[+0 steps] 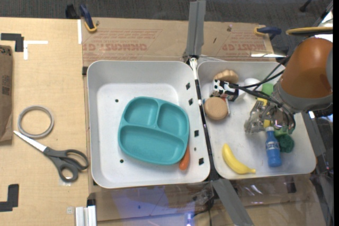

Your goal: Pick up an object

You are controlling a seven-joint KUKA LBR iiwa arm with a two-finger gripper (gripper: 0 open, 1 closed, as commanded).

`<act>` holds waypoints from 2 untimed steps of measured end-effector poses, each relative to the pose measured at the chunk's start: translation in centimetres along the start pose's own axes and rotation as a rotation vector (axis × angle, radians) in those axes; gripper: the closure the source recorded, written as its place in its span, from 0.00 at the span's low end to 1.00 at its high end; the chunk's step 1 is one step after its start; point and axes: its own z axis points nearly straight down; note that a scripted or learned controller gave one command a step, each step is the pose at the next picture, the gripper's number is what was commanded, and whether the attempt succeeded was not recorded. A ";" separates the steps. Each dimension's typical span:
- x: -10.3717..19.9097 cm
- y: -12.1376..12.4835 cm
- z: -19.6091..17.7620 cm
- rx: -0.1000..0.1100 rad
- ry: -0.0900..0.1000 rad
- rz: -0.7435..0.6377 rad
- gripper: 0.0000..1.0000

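Bottle [272, 148] seemed the likeliest target: a small blue one with a white neck, lying in the right bin [304, 166] near its front right corner, just below the tool [262, 120]. Its long axis ran almost straight toward the front edge, cap end pointing up at the tool, base toward the bin wall. It looked light, stiff and smooth plastic, probably slippery on its rounded body, so a hold across the middle of the barrel, at a right angle to that axis, would likely sit best. A green object [286, 143] touched its right side and could crowd 1 finger. A banana [237, 161] lay well to its left. The tool hung low over the bin; whether it was open or closed could not be told.
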 end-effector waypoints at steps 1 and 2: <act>-0.1 0.1 -1.0 0.000 -0.004 -0.002 1.00; -0.2 0.1 -1.9 0.001 -0.007 -0.004 1.00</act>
